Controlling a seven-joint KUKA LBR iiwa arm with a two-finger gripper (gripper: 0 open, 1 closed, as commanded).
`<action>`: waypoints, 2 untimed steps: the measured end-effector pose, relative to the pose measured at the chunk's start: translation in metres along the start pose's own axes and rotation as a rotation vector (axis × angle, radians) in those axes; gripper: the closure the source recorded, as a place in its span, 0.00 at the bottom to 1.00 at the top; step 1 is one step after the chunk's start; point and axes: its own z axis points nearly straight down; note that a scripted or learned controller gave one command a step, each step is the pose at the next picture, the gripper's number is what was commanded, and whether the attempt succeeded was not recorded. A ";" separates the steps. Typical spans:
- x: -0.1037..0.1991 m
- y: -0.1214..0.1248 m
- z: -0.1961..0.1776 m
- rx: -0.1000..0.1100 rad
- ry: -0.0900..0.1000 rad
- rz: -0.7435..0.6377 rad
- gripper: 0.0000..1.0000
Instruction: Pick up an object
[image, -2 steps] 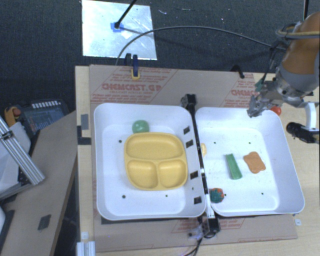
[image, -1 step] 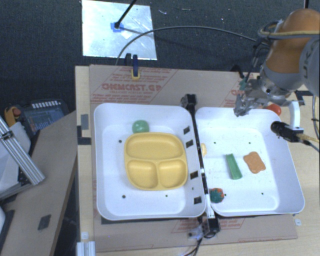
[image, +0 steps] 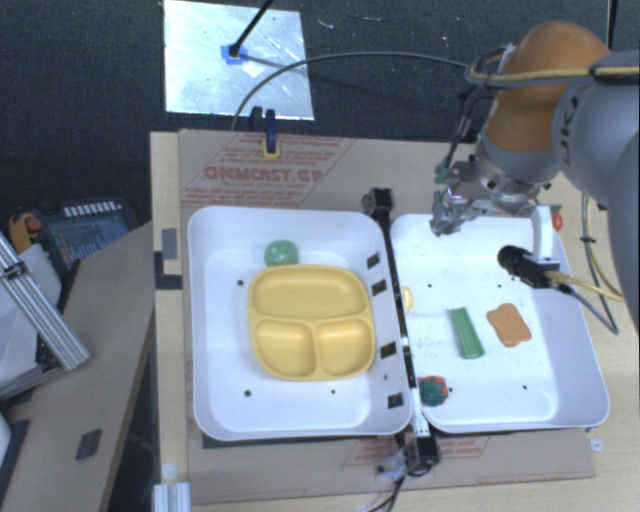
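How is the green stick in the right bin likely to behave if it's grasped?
The green stick looks straight and flat-sided, so probably stiff and unlikely to roll. It seems small, likely light. Lying flat on the right bin floor, it may slide when nudged.

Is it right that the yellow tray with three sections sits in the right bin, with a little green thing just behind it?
Not quite. The camera view shows the yellow tray in the left bin, not the right one. The little green thing does sit just behind it.
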 end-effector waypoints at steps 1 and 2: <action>0.058 0.001 -0.009 -0.001 0.001 -0.001 1.00; 0.115 0.005 -0.016 -0.002 0.002 -0.001 1.00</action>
